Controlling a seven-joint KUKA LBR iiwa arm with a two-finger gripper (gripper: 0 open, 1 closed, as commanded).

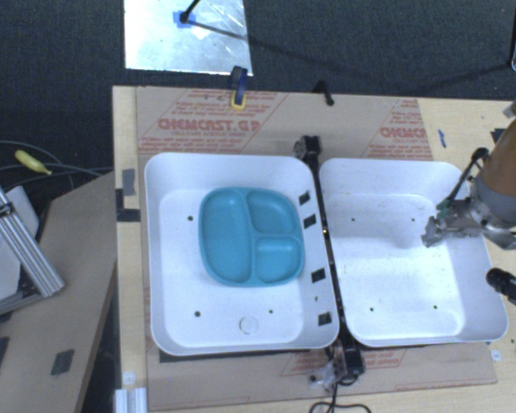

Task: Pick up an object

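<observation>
Blue divided plate point(250, 236) in left bin point(176, 256); end effector point(436, 231) over right bin point(396, 317).

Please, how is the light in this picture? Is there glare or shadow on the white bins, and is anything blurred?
Camera view: even, soft light; the left bin and the blue divided plate look sharp, without strong glare. A faint grey shadow lies on the right bin floor beside the gripper. The gripper itself looks slightly soft; the foil sheet above the bench shines brightly.

left white bin point(168, 231) | right white bin point(396, 312) touching beside it | foil sheet point(189, 28) on dark floor | yellow clamp point(238, 89) at bench edge
</observation>
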